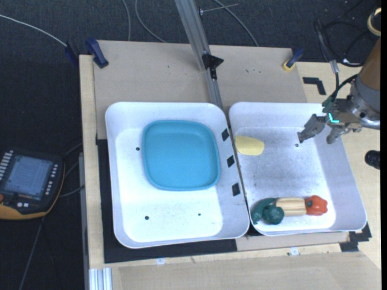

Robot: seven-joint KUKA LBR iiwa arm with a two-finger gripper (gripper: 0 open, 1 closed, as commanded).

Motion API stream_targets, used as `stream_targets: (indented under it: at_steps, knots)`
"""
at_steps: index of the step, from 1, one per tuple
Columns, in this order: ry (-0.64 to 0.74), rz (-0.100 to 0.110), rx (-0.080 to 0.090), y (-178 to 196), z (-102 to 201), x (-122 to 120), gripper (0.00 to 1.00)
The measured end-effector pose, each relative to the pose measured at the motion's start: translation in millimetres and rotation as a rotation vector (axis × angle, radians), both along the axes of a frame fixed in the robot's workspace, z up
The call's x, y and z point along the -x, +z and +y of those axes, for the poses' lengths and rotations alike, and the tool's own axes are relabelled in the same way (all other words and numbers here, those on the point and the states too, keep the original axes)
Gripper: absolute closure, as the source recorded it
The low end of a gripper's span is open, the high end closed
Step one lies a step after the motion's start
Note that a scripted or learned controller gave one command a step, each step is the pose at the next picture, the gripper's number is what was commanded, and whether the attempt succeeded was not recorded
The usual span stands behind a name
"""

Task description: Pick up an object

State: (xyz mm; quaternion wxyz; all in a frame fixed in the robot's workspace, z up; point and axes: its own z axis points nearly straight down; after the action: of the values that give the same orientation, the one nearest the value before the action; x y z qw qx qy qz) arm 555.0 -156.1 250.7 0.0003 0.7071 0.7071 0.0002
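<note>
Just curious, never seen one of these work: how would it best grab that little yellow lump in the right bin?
Probably from straight above, fingers closing across the narrow middle of the yellow lump. It lies flat, longer from left to right, so its short width suits a pinch. It sits close to the right bin's left wall, so a sideways approach looks cramped.

The tan surface (151,71) is carrying two white bins sitting side by side, left bin (121,222) and right bin (347,192). Blue clamps (97,52) are gripping its back edge, plus a yellow one (293,58).
</note>
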Motion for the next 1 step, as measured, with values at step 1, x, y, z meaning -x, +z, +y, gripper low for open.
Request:
stream_targets:
  at_steps: [1]
  knots:
    - [0.000,0.000,0.000,-0.1,0.0,0.0,0.00]
